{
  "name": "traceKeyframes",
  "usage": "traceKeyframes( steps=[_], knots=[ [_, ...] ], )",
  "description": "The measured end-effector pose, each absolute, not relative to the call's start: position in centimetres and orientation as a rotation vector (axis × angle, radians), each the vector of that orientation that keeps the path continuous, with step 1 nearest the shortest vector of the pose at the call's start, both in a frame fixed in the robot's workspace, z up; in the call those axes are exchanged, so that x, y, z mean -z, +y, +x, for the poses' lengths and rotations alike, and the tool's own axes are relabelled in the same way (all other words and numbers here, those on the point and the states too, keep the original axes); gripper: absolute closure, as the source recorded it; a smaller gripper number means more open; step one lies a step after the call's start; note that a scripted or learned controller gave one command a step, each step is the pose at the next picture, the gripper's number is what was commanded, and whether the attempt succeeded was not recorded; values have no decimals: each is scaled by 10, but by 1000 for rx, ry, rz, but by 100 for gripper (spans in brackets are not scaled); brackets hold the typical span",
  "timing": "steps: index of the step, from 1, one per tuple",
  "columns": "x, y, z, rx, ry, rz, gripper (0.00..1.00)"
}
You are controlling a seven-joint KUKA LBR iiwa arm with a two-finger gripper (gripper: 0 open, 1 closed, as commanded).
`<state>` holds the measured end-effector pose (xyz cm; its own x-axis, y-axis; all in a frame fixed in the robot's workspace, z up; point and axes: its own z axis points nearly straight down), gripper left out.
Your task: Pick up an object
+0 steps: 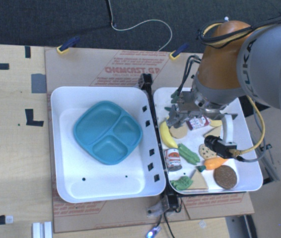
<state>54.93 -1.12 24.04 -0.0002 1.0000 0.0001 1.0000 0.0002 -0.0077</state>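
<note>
My gripper (179, 114) hangs low over the back left of the right bin (252, 185), just above a yellow banana (167, 135) and a pale round piece (179, 132). A purple-and-white packet (198, 123) lies right beside it. Nearer the front of this bin are a green pod (188, 153), a small red-labelled can (173, 159), an orange carrot (215, 163), a brown round disc (225, 176), a tan wedge (198, 182) and a green leafy piece (181, 184). The wrist hides what is directly under the gripper.
The left bin (63, 103) holds a blue divided plate (108, 132). A black divider with clips (153, 133) runs between the bins. A white cylinder (227, 128) stands upright in the right bin, right of the gripper. The bulky grey and orange arm (230, 58) covers the bin's back right.
</note>
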Motion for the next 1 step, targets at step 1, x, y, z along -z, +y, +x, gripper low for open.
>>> traceKeyframes(
  steps=[1],
  knots=[
    [-243,-12,551,-3,-2221,-2220,0]
  ],
)
